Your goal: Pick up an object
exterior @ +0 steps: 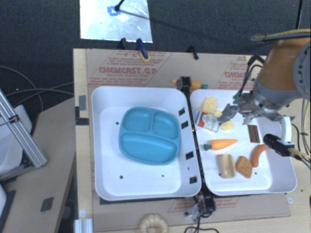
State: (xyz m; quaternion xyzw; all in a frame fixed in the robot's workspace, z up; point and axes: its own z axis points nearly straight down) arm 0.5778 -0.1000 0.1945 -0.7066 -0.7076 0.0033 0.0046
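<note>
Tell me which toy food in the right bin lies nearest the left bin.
The carrot: its green-tipped end points toward the divider, left of the bread roll, sausage and cheese wedge.

Arm [286,67] low, hand [228,114] leftward

On the counter [121,64], the left bin [104,106] holds a blue divided tray [149,135]. The right bin [282,178] holds a cheese wedge [209,105], a small packet [208,123], a carrot [222,143], a sausage [258,154], a bread piece [225,165] and a brown cracker [244,167]. The tool [227,115] hangs over the right bin's far left part, just beside the packet and a yellow piece [226,125].
</note>
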